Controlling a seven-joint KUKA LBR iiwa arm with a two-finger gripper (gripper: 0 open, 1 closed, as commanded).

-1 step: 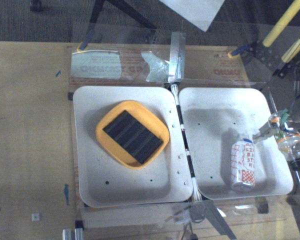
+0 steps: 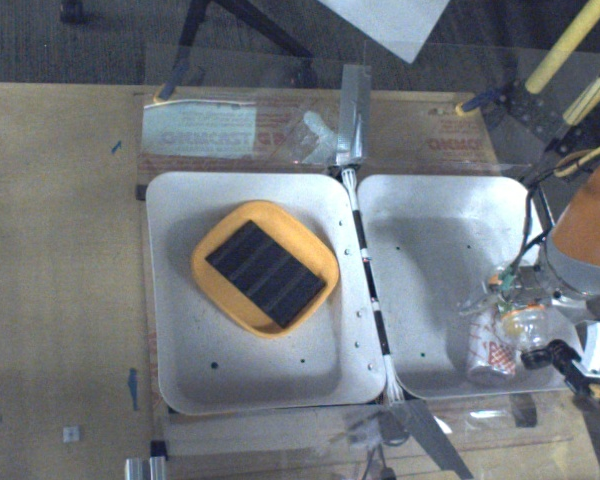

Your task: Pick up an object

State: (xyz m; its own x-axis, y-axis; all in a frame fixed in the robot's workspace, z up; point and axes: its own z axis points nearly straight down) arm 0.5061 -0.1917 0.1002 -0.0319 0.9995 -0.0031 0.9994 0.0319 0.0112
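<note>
From the overhead camera I see the arm (image 2: 585, 233) reaching over the right bin (image 2: 420, 268), with the gripper (image 2: 510, 313) low near that bin's right edge, by its front corner. Its state I can't make out. A crinkled packet (image 2: 492, 353) lies just under it, touching the wall. I'd come straight down and grip across the packet's narrow middle. The left bin (image 2: 175, 368) holds an orange pad (image 2: 265, 268), centred.

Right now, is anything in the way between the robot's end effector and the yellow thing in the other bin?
Nothing solid lies on the way. The end effector is low in the right bin, over a crumpled wrapper. The yellow and black object lies alone in the left bin. Between them are only the bins' rims, which the arm could probably lift over.
</note>
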